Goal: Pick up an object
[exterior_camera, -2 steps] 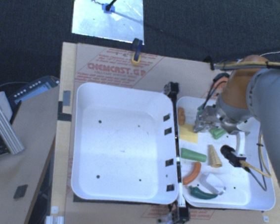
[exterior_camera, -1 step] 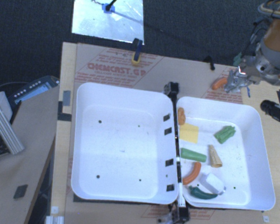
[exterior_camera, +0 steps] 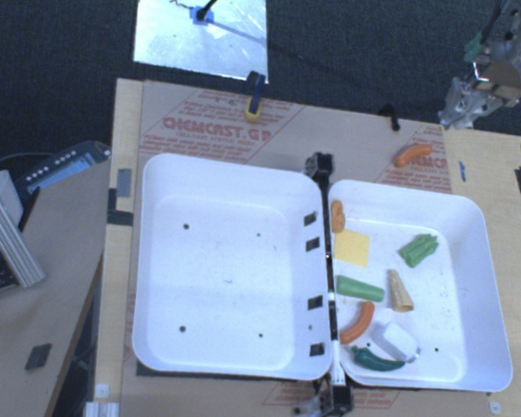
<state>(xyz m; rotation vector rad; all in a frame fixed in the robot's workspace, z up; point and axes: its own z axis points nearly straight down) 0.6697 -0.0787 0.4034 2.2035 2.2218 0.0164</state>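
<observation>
gripper (exterior_camera: 460,102): hung above bench (exterior_camera: 205,118), beyond right bin (exterior_camera: 490,273); can't tell its state
objects: yellow slice (exterior_camera: 351,248), green pieces (exterior_camera: 418,248), orange sausage (exterior_camera: 358,321) lay in right bin
stray: orange piece (exterior_camera: 414,154) on bench

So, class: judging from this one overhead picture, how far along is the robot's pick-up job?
Nothing looks done yet. The gripper sits above the bench's far right corner, away from both bins, with no object seen in it. The toys, such as the yellow block and the green piece, lie in the right bin. Reaching, grasping and lifting all remain.
</observation>
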